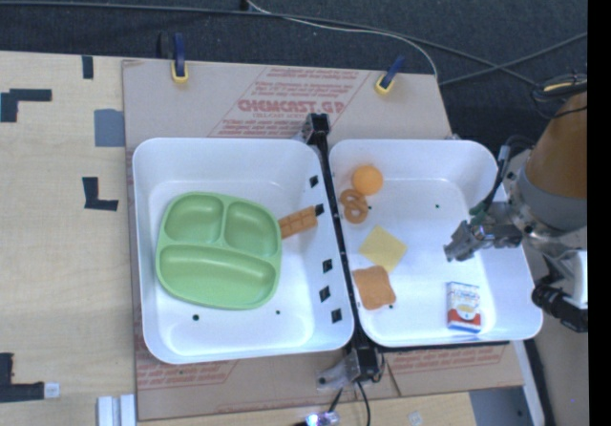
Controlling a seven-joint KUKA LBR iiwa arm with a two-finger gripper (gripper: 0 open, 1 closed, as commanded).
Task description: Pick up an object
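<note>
The right bin (434,155) holds an orange ball (367,179), a small pretzel-like ring (354,207), a yellow cheese slice (382,247), a brown toast piece (374,287) and a small red and white carton (463,307). My gripper (464,242) hangs over the right side of this bin, above and slightly behind the carton, with nothing seen between its fingers. The left bin (153,159) holds a green divided plate (219,249) and a brown waffle-like stick (298,221) at the plate's right edge.
A black divider (330,223) runs between the two bins. Both bins rest on a cardboard sheet (286,99) held by two yellow clamps at the back. The arm's orange band (563,152) sits at the right edge.
</note>
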